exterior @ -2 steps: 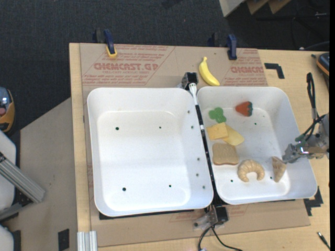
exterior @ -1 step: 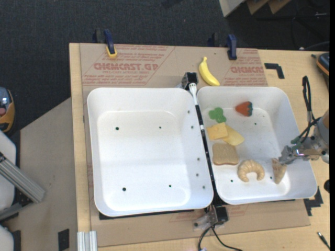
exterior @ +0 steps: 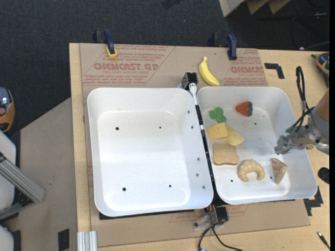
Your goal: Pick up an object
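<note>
Two shallow white bins side by side on a cardboard-covered bench (exterior: 157, 61): left bin (exterior: 104, 140), right bin (exterior: 272, 187). Toy food grouped in the right bin only: green piece (exterior: 217, 114) near the dividing rim, red strawberry (exterior: 244, 108) toward the far wall, yellow cheese wedge (exterior: 218, 132) touching a paler yellow piece (exterior: 234, 138), slice of bread (exterior: 225, 154) just below those, croissant (exterior: 251, 170) beside the bread toward the near wall, small tan wedge (exterior: 278, 170) just right of the croissant. Banana (exterior: 208, 72) outside both bins, lying on the cardboard just beyond the far rim, close to where the bins meet. Two blue clamps (exterior: 109, 40) (exterior: 231, 42) on the far edge of the board. Arm entering from the right, gripper (exterior: 285, 143) low over the right side of the right bin, above the tan wedge and apart from it. Fingertips blurred and small: how far apart, cannot tell. Nothing visibly caught between them. All listed food resting on the bin floor or the board, none lifted.
</note>
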Robot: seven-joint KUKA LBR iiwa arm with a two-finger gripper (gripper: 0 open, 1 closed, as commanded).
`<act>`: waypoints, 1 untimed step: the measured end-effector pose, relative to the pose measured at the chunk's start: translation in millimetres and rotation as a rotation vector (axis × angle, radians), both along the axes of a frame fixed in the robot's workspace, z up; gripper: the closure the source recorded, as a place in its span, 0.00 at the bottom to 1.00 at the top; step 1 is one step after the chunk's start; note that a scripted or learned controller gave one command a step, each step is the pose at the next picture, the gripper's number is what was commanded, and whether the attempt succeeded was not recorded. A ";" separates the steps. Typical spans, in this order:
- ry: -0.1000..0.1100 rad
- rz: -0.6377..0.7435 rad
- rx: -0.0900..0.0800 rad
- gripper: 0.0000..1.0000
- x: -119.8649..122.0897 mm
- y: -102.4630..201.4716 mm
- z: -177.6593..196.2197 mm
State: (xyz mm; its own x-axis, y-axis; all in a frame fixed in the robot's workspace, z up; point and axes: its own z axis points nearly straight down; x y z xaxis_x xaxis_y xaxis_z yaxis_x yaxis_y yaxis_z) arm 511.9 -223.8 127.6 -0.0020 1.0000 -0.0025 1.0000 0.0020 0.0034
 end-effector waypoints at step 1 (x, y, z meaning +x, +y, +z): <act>0.006 -0.004 0.004 1.00 -34.4 0.1 -45.0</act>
